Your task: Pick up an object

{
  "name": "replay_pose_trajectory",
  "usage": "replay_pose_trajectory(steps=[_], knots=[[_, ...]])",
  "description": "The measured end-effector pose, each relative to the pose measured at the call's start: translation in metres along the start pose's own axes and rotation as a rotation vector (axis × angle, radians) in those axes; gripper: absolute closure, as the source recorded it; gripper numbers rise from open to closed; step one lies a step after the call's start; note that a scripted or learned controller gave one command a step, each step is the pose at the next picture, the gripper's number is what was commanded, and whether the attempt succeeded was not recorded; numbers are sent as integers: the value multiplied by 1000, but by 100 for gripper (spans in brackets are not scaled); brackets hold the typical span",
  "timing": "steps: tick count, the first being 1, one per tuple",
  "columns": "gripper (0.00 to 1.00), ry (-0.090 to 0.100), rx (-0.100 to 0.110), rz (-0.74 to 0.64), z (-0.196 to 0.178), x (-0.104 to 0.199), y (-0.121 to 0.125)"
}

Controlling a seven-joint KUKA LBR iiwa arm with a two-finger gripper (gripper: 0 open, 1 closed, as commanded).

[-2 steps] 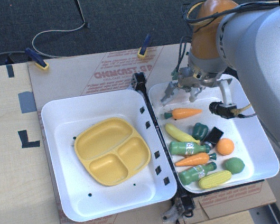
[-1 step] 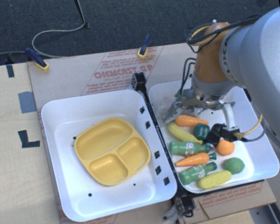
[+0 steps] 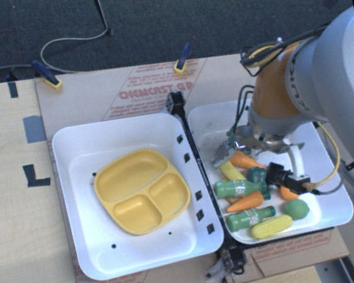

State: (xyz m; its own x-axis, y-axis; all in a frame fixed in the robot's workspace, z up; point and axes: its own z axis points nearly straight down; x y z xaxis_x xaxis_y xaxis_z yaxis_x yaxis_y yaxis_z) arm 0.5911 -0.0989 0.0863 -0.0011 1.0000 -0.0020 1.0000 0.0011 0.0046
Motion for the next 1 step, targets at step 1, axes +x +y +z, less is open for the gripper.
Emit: replay_pose_trajectory(steps=[1], knots=[[100, 1, 2, -1, -9, 0, 0]])
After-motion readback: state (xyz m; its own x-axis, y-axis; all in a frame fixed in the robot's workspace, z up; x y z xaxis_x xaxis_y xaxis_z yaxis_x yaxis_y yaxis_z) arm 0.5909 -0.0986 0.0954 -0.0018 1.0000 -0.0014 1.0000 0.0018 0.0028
